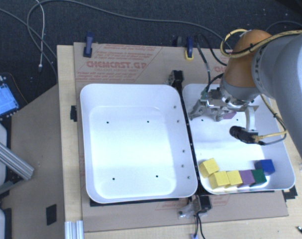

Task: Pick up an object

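Several small coloured blocks [235,174] crowd the right white bin's [210,143] near edge, so the claw [214,109], state impossible to tell, should descend over one outermost block.

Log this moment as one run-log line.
arm: over right bin far end | claw: above bin floor, grip state unclear | blocks: row along near wall, untouched | left bin: beside it | pick: not yet done
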Available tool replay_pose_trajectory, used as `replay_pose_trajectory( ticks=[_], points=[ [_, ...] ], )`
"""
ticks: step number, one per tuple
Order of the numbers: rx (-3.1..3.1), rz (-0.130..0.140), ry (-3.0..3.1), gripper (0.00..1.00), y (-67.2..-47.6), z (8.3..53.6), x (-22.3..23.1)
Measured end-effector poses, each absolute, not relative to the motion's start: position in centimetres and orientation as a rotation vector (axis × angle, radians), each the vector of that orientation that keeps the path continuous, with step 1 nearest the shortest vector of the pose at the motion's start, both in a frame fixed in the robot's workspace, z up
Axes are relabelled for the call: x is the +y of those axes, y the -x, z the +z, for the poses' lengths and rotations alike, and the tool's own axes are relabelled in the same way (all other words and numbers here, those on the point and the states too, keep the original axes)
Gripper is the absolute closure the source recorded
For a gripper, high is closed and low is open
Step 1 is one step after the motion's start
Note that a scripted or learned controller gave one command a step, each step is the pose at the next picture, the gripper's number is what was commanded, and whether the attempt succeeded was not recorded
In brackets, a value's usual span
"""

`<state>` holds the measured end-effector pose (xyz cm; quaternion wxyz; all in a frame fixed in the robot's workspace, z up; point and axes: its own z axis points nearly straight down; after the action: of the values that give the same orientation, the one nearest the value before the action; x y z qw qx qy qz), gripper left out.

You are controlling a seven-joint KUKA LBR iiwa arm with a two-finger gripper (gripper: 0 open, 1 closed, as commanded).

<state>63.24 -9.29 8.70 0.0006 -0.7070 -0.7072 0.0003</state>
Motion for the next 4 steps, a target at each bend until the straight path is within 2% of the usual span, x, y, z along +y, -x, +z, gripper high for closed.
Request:
replay_pose_trajectory(
  ticks=[1, 3, 4],
  points=[
    [-2.223, -0.002, 2.222, 1.00, -63.3, 9.9, -9.3],
    [-2.225, -0.005, 2.224, 1.00, -63.5, 20.8, -8.7],
    [-2.225, -0.002, 2.217, 1.00, -61.5, 20.3, -4.0]
  ],
)
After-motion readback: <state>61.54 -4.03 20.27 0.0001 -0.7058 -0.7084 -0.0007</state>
